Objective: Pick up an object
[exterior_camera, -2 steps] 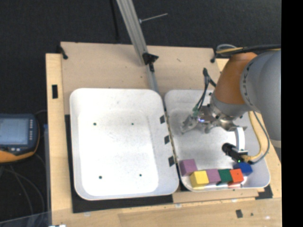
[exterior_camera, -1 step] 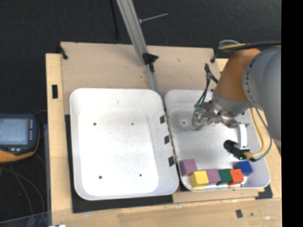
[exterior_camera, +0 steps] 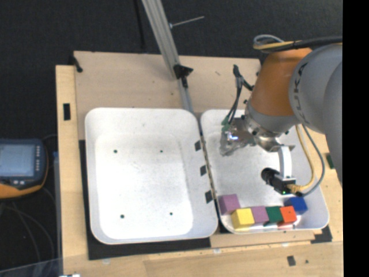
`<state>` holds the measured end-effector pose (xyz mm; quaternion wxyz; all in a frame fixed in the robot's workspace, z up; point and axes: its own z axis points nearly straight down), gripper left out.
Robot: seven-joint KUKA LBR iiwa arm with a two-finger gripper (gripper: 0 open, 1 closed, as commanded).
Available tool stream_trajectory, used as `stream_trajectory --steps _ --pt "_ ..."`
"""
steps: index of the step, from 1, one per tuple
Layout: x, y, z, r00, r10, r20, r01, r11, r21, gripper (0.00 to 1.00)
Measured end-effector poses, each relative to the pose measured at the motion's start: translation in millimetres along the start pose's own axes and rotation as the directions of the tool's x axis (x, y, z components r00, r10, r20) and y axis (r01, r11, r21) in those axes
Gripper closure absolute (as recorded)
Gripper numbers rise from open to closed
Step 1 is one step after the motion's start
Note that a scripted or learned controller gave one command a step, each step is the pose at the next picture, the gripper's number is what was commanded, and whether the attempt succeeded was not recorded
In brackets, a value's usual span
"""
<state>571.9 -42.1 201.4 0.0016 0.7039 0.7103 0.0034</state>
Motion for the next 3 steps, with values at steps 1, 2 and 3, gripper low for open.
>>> stream_trajectory --steps 1,2,3 --pt "-24 -26 -80 1.0 0.01 0.004 -0.01 1.0 -0.003 1.0" --pt "35 -55 -45 1.0 0.002 0.001 -0.002 1.0 0.009 1.0" --pt "119 -58 -88 1.0 -0.003 -0.001 0.003 1.0 0.003 1.0"
